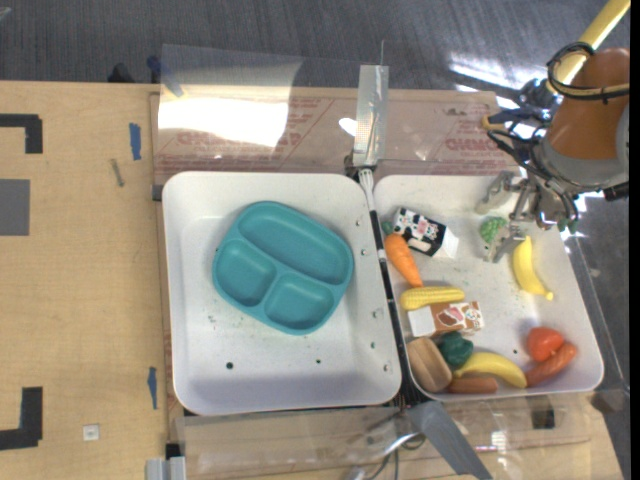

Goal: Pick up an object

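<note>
At the far right of the right bin, the gripper hangs over a green toy, apparently to grasp it, though whether its jaws are open cannot be told.

Two bins sit side by side on the bench: a divided plate lies in the left bin; at three o'clock, the right bin holds toy foods, a carrot at its nine o'clock edge.

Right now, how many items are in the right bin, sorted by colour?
Yellow: 3, banana, banana, corn
Orange or red: 2, carrot, tomato
Green: 2, broccoli, pepper
Brown: 2, bread, sausage
Printed cartons: 2
Total: 11
</note>
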